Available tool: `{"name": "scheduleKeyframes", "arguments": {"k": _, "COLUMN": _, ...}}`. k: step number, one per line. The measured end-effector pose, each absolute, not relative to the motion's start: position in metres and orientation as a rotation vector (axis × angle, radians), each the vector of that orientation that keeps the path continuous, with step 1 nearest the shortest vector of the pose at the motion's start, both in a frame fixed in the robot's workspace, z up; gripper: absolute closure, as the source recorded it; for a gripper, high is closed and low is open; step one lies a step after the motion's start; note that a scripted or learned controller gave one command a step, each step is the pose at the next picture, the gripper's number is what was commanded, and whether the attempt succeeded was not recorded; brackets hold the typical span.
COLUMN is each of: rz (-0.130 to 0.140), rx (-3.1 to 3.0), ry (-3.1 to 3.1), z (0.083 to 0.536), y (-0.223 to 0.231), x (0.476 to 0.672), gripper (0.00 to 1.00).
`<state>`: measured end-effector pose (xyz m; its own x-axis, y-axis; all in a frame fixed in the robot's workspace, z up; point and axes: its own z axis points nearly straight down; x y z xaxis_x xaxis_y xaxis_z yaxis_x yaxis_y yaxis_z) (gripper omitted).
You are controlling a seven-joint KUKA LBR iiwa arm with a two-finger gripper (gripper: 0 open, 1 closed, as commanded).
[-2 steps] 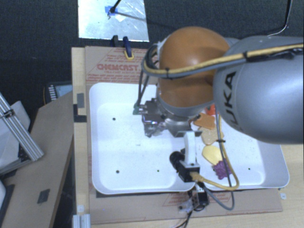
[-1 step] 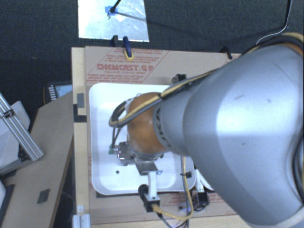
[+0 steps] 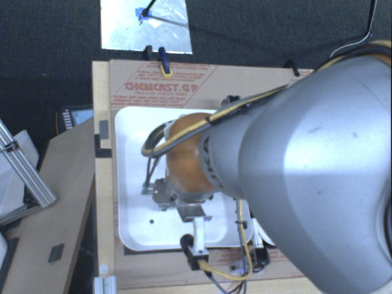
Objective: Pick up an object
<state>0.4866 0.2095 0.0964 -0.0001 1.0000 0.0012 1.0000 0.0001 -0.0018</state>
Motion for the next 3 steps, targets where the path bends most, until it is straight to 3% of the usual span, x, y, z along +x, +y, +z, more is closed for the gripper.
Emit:
{"name": "scheduleKeyframes", "arguments": {"k": 1, "rz": 0.001, "rx": -2.220, "ry": -2.219, "z": 0.107, "y": 0.209, "x": 0.487, "gripper": 1.00}}
{"name": "scheduleKeyframes", "arguments": {"k": 2, "rz": 0.001, "rx": -2.216, "ry": -2.226, "z": 0.083, "y": 0.235, "x": 0.486, "gripper": 1.00}}
{"name": "scheduleKeyframes", "arguments": {"k": 3, "rz": -0.024, "rx": -2.220, "ry": -2.229, "z": 0.247, "y": 0.233, "x": 0.489, "gripper": 1.00}}
